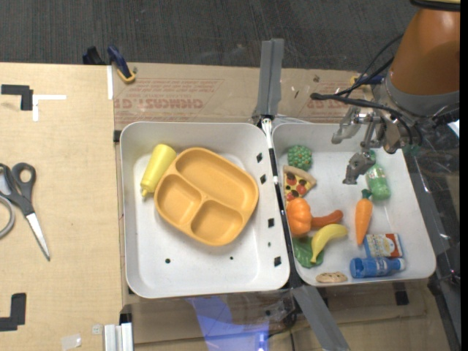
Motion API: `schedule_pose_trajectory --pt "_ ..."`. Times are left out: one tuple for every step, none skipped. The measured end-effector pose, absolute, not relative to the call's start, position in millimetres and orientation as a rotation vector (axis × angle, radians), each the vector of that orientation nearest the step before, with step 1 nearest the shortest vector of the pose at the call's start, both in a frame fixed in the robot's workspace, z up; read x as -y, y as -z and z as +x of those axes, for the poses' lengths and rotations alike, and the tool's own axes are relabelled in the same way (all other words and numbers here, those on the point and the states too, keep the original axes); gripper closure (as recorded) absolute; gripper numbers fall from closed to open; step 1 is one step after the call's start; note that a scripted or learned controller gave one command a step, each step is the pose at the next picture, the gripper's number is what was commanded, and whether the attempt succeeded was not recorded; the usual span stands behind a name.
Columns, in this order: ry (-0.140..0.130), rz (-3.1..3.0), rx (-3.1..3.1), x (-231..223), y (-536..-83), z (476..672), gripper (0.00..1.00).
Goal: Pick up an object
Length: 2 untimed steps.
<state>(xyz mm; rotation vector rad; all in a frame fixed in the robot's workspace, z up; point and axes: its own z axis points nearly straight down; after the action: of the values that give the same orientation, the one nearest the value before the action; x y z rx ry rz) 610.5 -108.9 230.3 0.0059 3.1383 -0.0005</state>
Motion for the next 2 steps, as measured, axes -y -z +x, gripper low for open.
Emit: schedule_pose_trajectory --pt "0.001 -0.033 -3.137 145 -93 565.2 0.00" --pt "0.003 -0.048 -3.128 186 -95 507.5 0.00"
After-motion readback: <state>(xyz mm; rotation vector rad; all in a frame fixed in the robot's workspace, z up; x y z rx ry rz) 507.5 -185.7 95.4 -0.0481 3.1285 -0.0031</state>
